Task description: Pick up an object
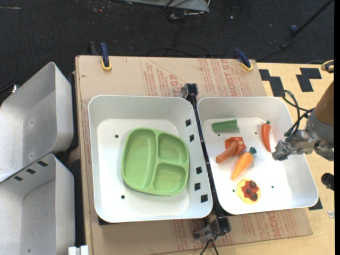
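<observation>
The surface [159, 73] carries two shallow white bins side by side. The left bin [101, 142] holds a green divided plate [155, 162]. The right bin [297, 190] holds the candidate objects for pickup, all small toy foods.

The arm [325, 121] enters from the right and is cut off by the picture edge. The tool [280, 152] sits over the right side of the right bin. Its state cannot be determined: the tip is small and dark against the wrist hardware, and nothing is visible in its grasp.

Key relation: every object lies to the left of the tool in the view. The nearest is the red-orange pepper [265, 136], just beside the tool and slightly up in the view, with its long axis running roughly top to bottom. The carrot [241, 164] lies further left, angled diagonally. The red piece [231, 148] touches or nearly touches the carrot; contact cannot be confirmed. The green piece [225, 125] lies near the bin's upper area. The yellow piece with dark red spots [248, 190] lies lower, well apart from the tool.

Judgement: the pepper calls for the shortest move.
</observation>
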`<action>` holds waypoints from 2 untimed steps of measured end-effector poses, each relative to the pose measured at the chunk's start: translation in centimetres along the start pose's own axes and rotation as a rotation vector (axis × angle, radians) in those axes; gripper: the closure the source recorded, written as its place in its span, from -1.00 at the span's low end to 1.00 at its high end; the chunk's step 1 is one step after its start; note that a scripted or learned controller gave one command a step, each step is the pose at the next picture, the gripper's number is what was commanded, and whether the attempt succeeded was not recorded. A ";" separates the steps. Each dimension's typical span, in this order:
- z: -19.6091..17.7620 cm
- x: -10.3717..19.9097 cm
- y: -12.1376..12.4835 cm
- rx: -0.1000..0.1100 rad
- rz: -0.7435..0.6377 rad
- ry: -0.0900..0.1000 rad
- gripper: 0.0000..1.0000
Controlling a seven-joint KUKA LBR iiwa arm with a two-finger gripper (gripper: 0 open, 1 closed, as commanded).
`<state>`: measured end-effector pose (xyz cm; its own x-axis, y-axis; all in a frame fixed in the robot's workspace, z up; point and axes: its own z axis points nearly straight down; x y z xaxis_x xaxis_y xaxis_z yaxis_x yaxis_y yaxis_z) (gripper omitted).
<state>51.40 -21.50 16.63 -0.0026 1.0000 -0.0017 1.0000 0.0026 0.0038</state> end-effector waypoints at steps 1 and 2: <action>-5.5 -0.1 1.2 -0.003 -0.001 -0.001 1.00; -9.8 -0.1 1.3 -0.001 -0.001 -0.001 1.00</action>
<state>52.70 -21.61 26.40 -0.0034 1.0000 -0.0026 1.0000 0.0035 0.0050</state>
